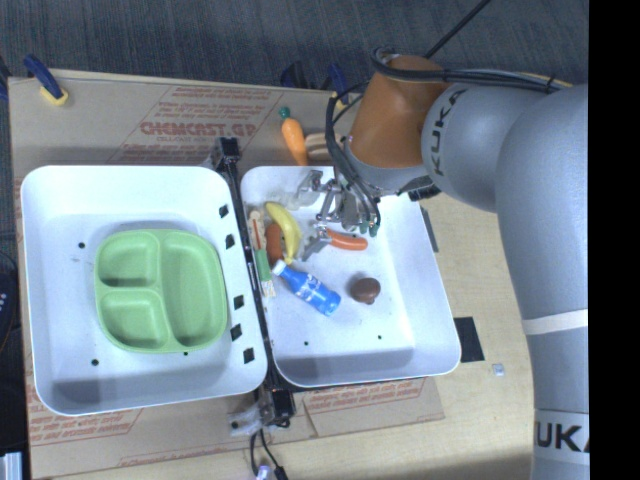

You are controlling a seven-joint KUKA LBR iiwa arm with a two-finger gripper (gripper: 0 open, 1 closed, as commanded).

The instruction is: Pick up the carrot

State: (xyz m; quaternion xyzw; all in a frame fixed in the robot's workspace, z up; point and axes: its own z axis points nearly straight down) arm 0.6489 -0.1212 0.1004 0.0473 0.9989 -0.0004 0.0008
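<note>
An orange carrot (292,139) with a green tip lies on the cardboard just behind the right bin (400,348), outside it. My gripper (320,213) hangs low over the back of the right bin, a short way in front of and to the right of the carrot. Its fingers stand open with nothing between them. A slim orange-red piece (348,240) lies on the bin floor right beside the lower finger. A yellow banana (285,228) lies just left of the gripper.
The right bin also holds a blue bottle (310,290), a brown round item (364,289) and a reddish sausage-like item (258,234) by the left wall. The left bin (50,218) holds a green divided tray (160,290). A blue clamp (47,80) sits at the far left.
</note>
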